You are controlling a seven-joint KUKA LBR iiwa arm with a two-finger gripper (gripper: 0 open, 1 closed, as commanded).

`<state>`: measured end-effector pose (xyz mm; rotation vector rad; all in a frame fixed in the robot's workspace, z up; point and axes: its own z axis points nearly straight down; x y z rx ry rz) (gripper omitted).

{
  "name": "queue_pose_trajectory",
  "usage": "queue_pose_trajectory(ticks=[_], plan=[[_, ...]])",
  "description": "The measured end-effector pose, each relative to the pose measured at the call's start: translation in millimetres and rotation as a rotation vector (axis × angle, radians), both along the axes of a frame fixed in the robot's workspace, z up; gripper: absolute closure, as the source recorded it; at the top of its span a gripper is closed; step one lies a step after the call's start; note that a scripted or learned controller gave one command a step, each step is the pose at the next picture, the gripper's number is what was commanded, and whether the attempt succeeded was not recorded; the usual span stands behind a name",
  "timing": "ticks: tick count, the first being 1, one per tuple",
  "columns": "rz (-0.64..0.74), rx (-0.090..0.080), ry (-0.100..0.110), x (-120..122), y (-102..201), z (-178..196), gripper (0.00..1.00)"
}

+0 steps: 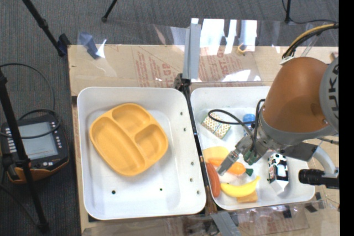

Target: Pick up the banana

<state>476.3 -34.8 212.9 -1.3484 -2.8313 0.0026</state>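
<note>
The yellow banana (239, 188) lies near the front edge of the right bin (221, 101), curving up to the right. My gripper (228, 166) reaches in from the right and hangs just above and to the left of the banana, over an orange fruit (238, 169). Its metal fingers point down and left toward the pile of food. The arm's orange band and grey wrist cover much of the right side of that bin.
The left bin (99, 196) holds a yellow divided plate (129, 138). In the right bin lie a patterned packet (216, 127), a red-orange carrot-like piece (213, 179), a yellow slice (217, 152), a blue item (249, 118) and a black-and-white toy (276, 167).
</note>
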Motion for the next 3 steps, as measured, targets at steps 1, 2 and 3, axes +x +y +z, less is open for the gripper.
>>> queue_pose_trajectory(ticks=[1, 2, 3], plan=[[-0.314, -0.003, -0.002, 68.9, -16.3, 7.8, 0.0], [-0.13, 0.0, -0.001, 11.5, -70.5, -126.8, 0.0], [0.038, 0.006, -0.001, -0.5, -159.2, -119.7, 0.0]])
